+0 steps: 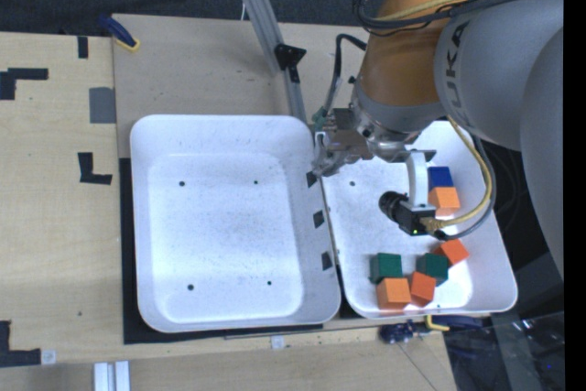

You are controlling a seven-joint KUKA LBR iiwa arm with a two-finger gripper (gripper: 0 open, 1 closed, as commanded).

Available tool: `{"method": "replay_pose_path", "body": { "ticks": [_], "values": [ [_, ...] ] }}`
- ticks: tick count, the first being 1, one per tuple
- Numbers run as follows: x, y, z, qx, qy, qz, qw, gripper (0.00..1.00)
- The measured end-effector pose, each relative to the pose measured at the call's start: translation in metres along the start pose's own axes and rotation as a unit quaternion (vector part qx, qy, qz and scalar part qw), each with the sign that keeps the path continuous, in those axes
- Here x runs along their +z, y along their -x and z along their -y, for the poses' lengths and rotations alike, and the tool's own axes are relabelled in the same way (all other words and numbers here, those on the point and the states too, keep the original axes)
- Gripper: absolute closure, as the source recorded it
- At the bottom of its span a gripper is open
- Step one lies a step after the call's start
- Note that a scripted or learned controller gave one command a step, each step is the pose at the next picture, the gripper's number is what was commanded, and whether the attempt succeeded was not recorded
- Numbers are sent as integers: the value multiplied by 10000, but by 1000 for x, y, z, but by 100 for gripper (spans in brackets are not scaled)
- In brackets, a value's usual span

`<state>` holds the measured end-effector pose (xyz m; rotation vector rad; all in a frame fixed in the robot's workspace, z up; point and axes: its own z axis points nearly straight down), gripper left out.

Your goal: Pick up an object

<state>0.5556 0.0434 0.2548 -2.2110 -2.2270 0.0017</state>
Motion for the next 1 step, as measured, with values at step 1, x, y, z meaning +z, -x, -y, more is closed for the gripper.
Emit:
{"method": "replay_pose_path", "body": {
  "ticks": [1],
  "values": [
    [3, -44, 35, 5, -6, 4, 10000, 100]
  ]
}}
